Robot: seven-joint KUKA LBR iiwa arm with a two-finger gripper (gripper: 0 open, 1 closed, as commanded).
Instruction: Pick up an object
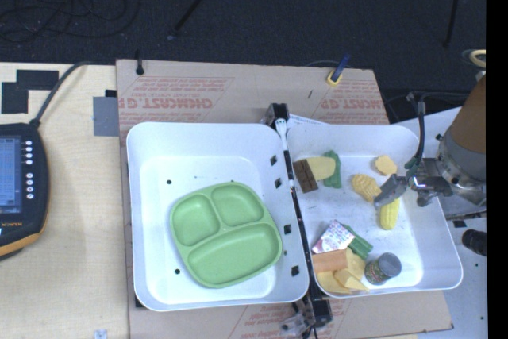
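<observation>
Pincer (pixel 401 192) of the grey arm, at 3 o'clock in the right white bin (pixel 432 270), fingers spread and released, directly above the yellow plastic corn cob (pixel 389 213). Green three-compartment plastic plate (pixel 225 233) in the left white bin (pixel 151 171). Grey round can (pixel 382 268) at 5 o'clock of the right bin.

left bin (pixel 151 171): green divided plate (pixel 225 233) | right bin (pixel 432 250): yellow corn cob (pixel 389 213), other small yellow toy foods, grey can (pixel 382 268), green pieces | gripper (pixel 406 188): over right bin, just above corn cob | arm: enters from right
</observation>
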